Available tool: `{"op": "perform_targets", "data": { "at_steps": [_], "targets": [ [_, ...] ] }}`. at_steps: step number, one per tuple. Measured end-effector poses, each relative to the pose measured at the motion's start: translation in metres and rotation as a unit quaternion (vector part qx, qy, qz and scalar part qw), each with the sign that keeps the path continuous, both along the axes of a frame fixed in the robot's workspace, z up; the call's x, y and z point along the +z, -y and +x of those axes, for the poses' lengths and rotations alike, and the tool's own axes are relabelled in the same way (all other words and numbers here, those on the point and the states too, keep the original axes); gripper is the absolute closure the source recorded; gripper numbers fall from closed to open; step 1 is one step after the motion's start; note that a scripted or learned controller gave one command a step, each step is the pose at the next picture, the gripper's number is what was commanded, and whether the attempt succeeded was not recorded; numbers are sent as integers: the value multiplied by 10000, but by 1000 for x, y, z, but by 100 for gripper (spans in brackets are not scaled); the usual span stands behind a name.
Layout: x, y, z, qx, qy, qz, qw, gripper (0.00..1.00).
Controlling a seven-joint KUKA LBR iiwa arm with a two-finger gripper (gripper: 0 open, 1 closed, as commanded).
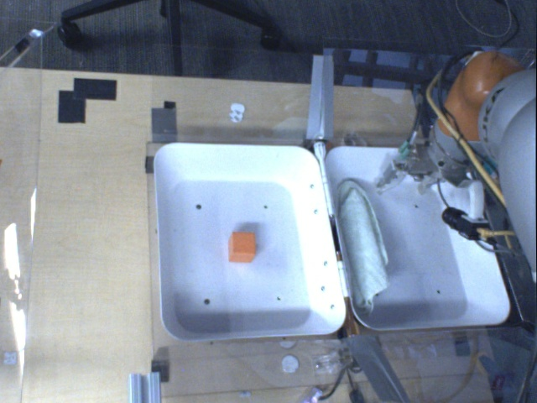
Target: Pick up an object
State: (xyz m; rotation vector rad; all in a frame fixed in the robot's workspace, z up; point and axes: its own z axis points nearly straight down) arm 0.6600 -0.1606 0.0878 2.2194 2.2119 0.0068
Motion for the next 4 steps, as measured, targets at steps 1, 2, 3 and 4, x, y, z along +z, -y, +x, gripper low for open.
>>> {"op": "perform_targets", "data": {
  "at_steps": [1, 2, 3, 4],
  "targets": [
    [12, -1, 2, 31, 26, -12, 10000, 100],
    [2, -18, -34, -225, 11, 1, 9997, 100],
    [0, -18, -35, -229, 0, 5, 9997, 0],
    [14, -19, -32, -210, 42, -1, 9998, 100]
  ]
}}
